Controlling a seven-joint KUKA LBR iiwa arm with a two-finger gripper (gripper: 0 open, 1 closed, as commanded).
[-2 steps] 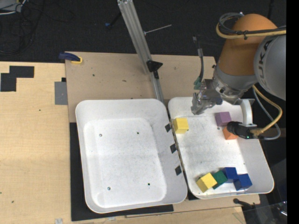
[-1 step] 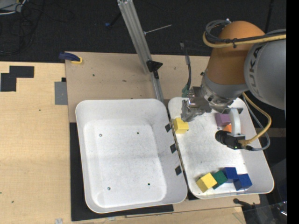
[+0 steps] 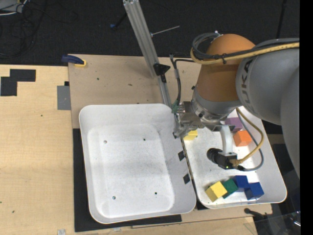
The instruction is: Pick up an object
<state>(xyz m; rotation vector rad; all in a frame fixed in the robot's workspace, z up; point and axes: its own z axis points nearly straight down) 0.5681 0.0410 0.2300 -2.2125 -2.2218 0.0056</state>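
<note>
- Here, your gripper [image 3: 188, 130] hangs over the right bin's [image 3: 274, 192] upper left corner; you cannot tell how its fingers stand.
- A yellow block [image 3: 190, 135] sits just beneath it.
- Yellow, green and blue blocks [image 3: 234, 187] cluster near the front rim; an orange block [image 3: 242, 138] lies beside the wrist.
- The left bin [image 3: 98, 119] adjoins on the worktop [image 3: 117, 82].
</note>
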